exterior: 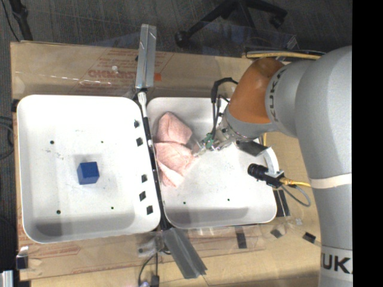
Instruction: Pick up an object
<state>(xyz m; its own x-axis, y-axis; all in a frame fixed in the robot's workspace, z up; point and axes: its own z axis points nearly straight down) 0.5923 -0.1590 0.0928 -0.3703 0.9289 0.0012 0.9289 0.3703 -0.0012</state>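
So I'm down in the right bin (263,211) with my gripper (200,146) parked right at the edge of the pink cloth (170,148), which is bunched up against the left wall of that bin, next to the divider between the two. Honestly can't tell from up here whether my fingers are spread, pinched, or already have a fold of fabric between them, the tips are tiny and sit right on the cloth's right-hand edge. My guess on handling: this thing is soft, light and floppy, nothing fragile, not slippery either, but it'll sag and drape instead of lifting as one piece. Best place to bite is probably one of the raised folds or the puffy top lump, not the flat thin edge, since a thin edge could just slide out as I rise. Count-wise it's pretty sparse: one pink cloth in the right bin, one small blue cube (88,172) sitting alone in the left bin (36,220), well apart from me. Two bins, two objects total. The cube looks stiff and easy, but I'm nowhere near it.
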